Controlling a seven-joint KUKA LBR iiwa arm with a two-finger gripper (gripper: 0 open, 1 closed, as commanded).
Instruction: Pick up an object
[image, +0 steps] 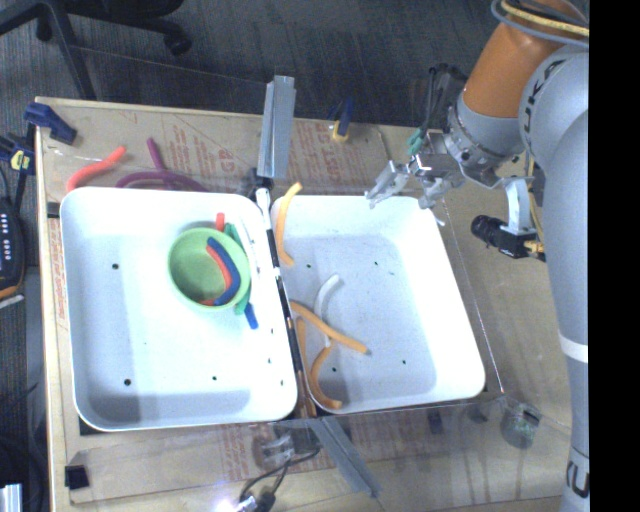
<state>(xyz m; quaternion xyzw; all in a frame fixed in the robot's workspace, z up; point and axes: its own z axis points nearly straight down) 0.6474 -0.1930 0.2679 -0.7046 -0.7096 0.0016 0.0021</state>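
My gripper (408, 190) hangs over the far rim of the right bin (455, 330), open, with nothing between its fingers. Down in that bin lie a small white curved piece (326, 293) and two orange strips: one (332, 333) near the middle and one (317, 378) curling at the front left corner. A third orange strip (283, 225) leans on the divider at the far left corner. The left bin (110, 350) holds a green bowl (200, 272) with a red strip (224, 270) and a blue strip (232, 262) in it.
A grey bar (276, 125) stands upright behind the gap between the bins. Red and purple cords (130, 170) lie on the bench behind the left bin. Blue clamps sit at the bench's far edge. The arm's body rises along the right side.
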